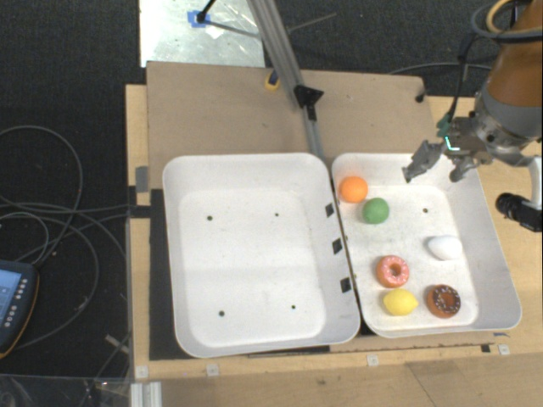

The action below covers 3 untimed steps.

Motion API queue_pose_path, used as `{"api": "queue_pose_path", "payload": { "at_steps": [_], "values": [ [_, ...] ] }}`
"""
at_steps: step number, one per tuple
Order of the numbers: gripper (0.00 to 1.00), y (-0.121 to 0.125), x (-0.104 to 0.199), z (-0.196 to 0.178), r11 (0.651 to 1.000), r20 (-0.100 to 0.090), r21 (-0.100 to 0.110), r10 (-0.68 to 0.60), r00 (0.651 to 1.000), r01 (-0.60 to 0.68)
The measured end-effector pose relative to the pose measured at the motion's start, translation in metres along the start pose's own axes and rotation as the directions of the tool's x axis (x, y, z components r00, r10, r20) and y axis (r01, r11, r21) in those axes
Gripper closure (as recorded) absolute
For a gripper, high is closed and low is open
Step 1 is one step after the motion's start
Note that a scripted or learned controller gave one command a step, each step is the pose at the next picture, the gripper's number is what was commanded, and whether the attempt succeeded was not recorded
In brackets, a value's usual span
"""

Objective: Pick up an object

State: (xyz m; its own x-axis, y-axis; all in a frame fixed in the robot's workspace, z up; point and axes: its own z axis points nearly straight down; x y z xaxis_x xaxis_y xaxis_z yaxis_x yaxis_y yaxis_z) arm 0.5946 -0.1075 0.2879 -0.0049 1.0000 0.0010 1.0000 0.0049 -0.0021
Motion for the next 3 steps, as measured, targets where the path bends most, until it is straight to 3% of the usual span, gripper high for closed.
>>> {"api": "queue_pose_path", "payload": {
  "at_steps": [1,3],
  "values": [
    [0.0,0.001,0.0,-0.002,1.0,0.001,-0.004,0.001,1.0,-0.001],
    [0.0,-0.011,-0.005,0.117,1.0,0.0,0.002,0.005,1.0,-0.005]
  ]
}}
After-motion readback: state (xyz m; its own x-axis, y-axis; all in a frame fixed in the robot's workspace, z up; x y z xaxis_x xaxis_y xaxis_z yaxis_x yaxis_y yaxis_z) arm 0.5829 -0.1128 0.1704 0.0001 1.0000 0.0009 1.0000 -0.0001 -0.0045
